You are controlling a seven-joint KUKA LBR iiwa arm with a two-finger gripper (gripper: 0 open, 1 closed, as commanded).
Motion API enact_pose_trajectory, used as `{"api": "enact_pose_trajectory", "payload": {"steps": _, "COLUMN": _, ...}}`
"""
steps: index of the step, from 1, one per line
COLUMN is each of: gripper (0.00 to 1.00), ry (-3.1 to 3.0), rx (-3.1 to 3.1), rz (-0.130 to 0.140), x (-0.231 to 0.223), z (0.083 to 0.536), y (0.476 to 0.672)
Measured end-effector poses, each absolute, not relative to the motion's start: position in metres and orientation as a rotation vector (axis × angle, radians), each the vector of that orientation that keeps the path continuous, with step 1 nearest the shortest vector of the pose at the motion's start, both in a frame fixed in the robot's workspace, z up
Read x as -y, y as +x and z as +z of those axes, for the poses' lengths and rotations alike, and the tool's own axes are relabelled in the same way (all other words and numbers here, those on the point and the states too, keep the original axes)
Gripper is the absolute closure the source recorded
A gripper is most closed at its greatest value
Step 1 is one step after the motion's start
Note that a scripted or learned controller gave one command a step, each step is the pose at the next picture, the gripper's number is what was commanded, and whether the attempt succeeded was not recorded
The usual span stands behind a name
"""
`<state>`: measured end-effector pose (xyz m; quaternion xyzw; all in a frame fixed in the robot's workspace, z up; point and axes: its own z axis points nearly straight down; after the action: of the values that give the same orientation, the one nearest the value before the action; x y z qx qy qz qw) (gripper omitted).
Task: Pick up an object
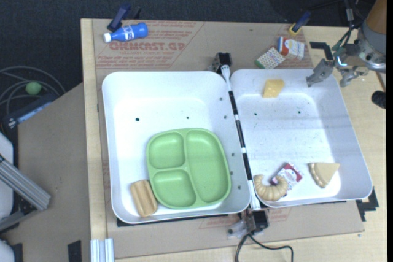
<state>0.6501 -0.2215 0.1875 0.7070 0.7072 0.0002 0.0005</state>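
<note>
The right bin [307, 126] holds a yellow cheese block [273, 88] near its far edge. Along its near edge lie a croissant [269, 189], a red and white packet [288, 173] and a tan wedge [323, 173]. In the left bin [153, 98] sit a green divided plate [187, 167] and a tan bread piece [143, 197]. My gripper [333, 72] hangs over the far right corner of the right bin, well right of the cheese block. It is open, with nothing between its fingers.
On the bench behind the bins lie a blue and white bottle [126, 32] at far left and two small printed packs [271, 58] [293, 48] near the right bin's far edge. A black clamp [222, 61] sits where the bins meet.
</note>
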Motion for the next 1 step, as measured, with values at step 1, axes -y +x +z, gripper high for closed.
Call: {"api": "enact_pose_trajectory", "payload": {"steps": 1, "gripper": 0.00, "ry": 2.220, "rx": -2.225, "rz": 0.000, "x": 0.1665, "z": 0.1486, "y": 0.6373}}
